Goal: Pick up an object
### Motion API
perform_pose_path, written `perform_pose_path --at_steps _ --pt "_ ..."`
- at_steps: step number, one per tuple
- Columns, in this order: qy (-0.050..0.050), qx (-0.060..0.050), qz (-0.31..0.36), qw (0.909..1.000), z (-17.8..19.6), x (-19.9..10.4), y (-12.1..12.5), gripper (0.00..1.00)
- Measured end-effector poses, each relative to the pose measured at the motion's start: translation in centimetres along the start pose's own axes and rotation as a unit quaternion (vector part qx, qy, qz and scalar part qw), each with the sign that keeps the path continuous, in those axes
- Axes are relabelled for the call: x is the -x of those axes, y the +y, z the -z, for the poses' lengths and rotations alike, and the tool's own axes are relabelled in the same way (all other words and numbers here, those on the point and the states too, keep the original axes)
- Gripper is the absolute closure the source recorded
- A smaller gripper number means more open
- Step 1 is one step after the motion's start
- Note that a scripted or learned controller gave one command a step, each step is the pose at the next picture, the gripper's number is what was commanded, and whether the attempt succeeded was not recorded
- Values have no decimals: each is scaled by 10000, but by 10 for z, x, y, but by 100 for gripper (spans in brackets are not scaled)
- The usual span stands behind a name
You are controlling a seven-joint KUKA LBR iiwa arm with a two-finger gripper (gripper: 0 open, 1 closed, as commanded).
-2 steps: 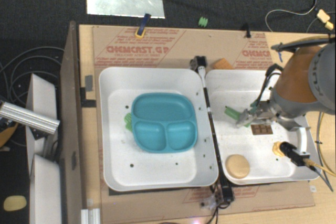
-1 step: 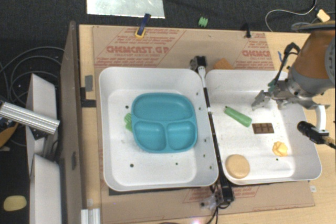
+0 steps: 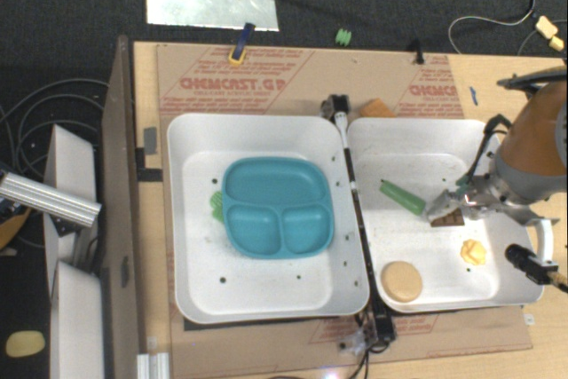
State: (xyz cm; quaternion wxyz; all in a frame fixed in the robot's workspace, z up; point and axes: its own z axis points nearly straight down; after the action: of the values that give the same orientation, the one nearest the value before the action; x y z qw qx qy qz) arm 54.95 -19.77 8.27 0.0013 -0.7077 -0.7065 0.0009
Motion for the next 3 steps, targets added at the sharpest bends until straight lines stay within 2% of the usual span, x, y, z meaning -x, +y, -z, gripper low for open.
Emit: perform_pose_path --at_steps 1,2,3 --pt "-16 85 60 9999 5 -15 112 0" --pt "-8 14 3 10000 5 10 71 0" --pt "17 -20 1 10000 1 -24 -35 0"
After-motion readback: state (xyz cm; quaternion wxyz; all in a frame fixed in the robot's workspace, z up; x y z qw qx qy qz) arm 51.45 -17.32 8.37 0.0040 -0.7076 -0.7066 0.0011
